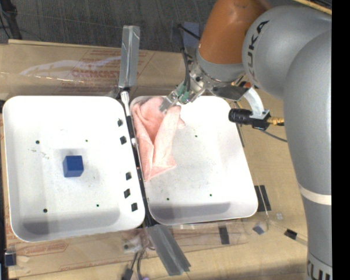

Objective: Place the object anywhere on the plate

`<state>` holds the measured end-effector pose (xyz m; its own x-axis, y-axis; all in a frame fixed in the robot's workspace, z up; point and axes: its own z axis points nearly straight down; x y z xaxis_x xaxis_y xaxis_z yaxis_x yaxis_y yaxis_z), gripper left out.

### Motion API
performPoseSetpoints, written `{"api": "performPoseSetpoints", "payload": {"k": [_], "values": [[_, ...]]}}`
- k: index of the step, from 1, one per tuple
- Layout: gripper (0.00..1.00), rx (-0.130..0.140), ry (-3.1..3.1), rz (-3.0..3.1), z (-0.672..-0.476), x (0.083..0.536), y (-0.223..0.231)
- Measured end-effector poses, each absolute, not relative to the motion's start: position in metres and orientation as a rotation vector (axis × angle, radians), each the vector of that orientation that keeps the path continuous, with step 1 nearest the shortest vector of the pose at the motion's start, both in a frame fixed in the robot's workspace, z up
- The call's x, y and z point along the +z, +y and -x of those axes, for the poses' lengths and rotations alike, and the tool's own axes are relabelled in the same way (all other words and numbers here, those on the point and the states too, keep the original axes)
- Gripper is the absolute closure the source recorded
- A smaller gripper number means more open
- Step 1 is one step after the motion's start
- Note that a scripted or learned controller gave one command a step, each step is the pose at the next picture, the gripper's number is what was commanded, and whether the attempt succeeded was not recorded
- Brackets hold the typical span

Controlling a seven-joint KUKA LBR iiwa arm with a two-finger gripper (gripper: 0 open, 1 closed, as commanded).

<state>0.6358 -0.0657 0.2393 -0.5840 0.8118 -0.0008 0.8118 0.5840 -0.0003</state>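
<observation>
A pink cloth (156,137) hangs and drapes along the left side of the right bin (221,174), its upper corner lifted. My gripper (176,100) is at the bin's back left, shut on that upper corner of the cloth. The rest of the cloth trails down onto the bin floor against the left wall. A small blue cube (73,165) sits on the floor of the left bin (23,133), far from the gripper.
The arm's grey body and orange band fill the upper right. A black cable fitting (245,118) juts over the right bin's right rim. Black clips (128,174) line the divide between the bins. Cardboard covers the bench around them.
</observation>
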Motion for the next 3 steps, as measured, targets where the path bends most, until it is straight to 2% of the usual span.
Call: {"api": "performPoseSetpoints", "payload": {"k": [1, 3], "values": [[1.00, -0.001, 2.802, -1.425, -0.636, 0.232, -0.063], [1.00, -0.002, 3.137, -0.211, -0.605, 0.234, 0.027]]}}
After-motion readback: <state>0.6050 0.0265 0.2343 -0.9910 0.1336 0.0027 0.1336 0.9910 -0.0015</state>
